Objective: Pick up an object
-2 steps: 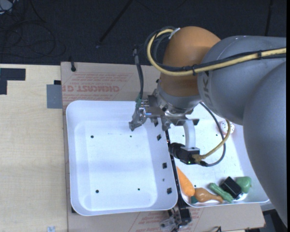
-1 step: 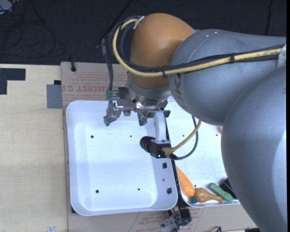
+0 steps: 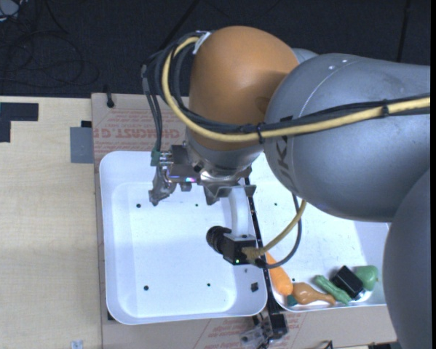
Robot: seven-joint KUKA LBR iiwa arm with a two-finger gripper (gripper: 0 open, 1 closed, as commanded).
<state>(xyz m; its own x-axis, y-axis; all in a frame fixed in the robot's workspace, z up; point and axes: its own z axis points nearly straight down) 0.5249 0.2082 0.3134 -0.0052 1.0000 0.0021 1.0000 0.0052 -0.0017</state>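
Pale wooden tabletop (image 3: 36,217) under a black, cable-strewn backdrop, with a printed cardboard sheet (image 3: 137,129) lying beneath the left bin (image 3: 123,297). Right bin (image 3: 334,307) touching the left bin's right wall, mostly covered by the arm (image 3: 349,137).

Grey arm reaching over the left bin from the right, its orange band (image 3: 239,71) hanging above that bin's far edge, wrapped by yellow and black cables (image 3: 203,126). Jaws hovering over the far half of the left bin's floor, spread apart, gripping nothing, white floor showing between them. Black fitting (image 3: 221,242) on a cable, low beside the left bin's right wall.

Task objects all to the right of the left bin, clustered in the near corner of the right bin: an orange piece (image 3: 279,276) closest to the shared wall, a tan-orange piece (image 3: 305,293) next to it, then a green strip (image 3: 333,288), a black block (image 3: 346,281) and a green lump (image 3: 365,273) farthest from the left bin. Small dark speck (image 3: 252,287) on the left bin's near right corner, too small to tell what.
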